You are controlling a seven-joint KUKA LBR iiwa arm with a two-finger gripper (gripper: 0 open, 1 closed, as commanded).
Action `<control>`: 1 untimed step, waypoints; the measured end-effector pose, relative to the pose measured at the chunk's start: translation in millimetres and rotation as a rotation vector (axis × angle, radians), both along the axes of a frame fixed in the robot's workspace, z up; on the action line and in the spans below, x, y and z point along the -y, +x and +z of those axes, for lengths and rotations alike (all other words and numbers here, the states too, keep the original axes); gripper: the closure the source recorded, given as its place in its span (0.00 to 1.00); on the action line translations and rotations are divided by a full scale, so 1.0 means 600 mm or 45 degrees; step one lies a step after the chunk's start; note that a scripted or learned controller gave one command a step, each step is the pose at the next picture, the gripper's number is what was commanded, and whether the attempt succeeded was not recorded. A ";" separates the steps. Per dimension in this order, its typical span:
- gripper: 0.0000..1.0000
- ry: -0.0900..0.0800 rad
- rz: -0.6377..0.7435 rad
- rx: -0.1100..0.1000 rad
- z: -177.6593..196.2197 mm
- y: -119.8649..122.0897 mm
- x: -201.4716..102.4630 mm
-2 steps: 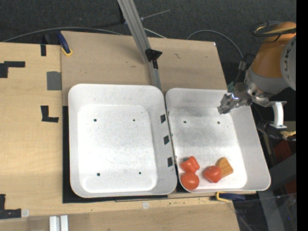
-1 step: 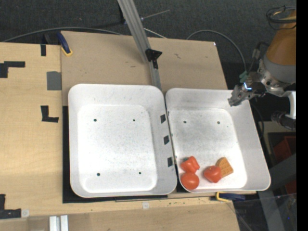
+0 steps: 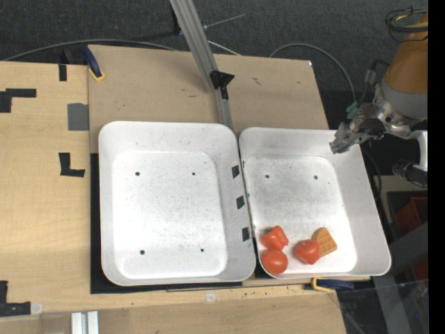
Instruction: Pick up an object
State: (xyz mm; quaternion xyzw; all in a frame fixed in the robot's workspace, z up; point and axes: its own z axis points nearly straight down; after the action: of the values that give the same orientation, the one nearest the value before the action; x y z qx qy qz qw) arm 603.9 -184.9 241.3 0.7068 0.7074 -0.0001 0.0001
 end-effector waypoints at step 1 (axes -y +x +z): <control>1.00 0.002 0.007 -0.002 -0.002 -0.017 -0.101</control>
State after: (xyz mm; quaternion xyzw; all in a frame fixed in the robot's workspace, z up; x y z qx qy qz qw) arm 593.9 -124.2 240.2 0.7049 0.7093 0.0000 -0.0011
